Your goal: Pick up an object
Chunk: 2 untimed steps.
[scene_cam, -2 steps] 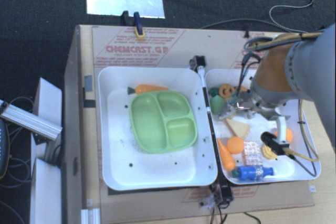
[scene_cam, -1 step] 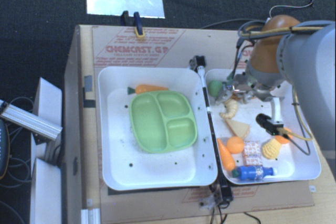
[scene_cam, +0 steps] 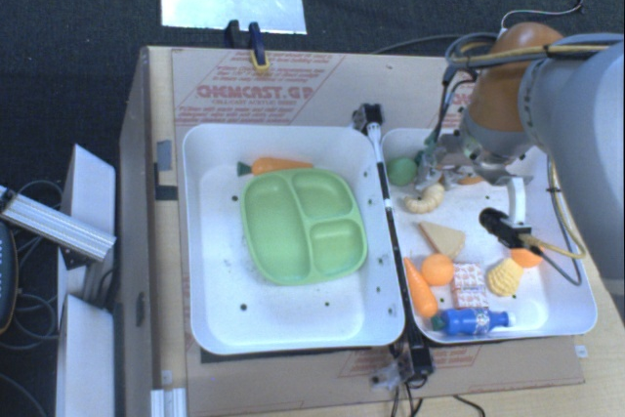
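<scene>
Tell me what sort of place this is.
Probably a robotics lab's grasping test bench. A grey arm reaches over two white bins: one holds a green divided plate, the other toy food like a carrot and bottle.

A light green tray and an orange carrot are seen in one white bin. A blue bottle, a yellow corn and a green ball are seen in the other.

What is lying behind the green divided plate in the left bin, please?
A toy carrot lies behind the green plate, along its far edge. Its orange body and green top show; whether the plate's rim covers its near side cannot be seen.
</scene>
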Available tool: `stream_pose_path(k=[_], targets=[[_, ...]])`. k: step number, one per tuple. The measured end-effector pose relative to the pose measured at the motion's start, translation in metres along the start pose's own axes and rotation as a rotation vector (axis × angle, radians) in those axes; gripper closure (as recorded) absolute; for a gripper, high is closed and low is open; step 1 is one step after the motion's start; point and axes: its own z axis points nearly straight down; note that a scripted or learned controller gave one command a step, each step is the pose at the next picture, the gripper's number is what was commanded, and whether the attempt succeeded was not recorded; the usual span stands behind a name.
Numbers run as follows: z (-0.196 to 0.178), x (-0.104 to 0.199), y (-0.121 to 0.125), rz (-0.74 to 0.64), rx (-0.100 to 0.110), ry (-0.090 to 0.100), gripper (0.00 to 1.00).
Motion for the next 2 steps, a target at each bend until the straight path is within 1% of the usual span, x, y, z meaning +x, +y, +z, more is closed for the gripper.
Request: stream_pose_path(k=[1, 2], targets=[[-0.090, 0.074, -0.027, 0.001, -0.001, 0.002, 1.00], [-0.131, 0.111, -0.044, 0.002, 0.002, 0.002, 1.00]])
